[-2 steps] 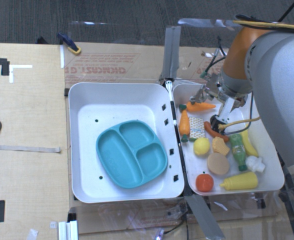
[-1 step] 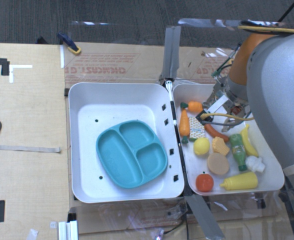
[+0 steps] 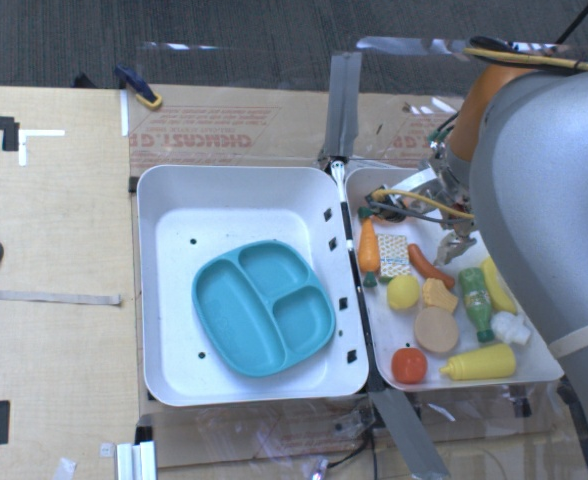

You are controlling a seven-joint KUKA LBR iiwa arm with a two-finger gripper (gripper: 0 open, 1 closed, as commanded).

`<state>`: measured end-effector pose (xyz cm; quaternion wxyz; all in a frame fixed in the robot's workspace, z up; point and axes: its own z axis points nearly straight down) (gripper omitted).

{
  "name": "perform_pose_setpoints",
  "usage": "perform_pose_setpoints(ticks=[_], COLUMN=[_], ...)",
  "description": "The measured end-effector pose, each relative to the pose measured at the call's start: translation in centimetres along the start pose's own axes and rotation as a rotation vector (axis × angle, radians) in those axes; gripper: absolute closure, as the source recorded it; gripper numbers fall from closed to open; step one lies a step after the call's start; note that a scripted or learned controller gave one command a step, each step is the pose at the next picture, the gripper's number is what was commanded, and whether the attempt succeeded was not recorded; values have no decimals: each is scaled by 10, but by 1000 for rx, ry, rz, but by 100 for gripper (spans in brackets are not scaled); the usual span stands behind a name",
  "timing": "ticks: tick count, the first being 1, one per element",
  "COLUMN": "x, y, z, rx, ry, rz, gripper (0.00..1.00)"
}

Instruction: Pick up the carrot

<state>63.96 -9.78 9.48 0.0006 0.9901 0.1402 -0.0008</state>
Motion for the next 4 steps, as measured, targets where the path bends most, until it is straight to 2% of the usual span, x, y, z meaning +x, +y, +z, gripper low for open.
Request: perform_pose_setpoints(ticks=[1, 2, 3, 4], x=[-26, -11, 6, 12], y=[-57, 2, 3, -1], z=[-97, -36, -6, 2], rx=[1, 2, -7, 2], ry=[0, -2, 15, 3], rz=[73, -8, 29, 78], gripper=[0, 0, 0, 0])
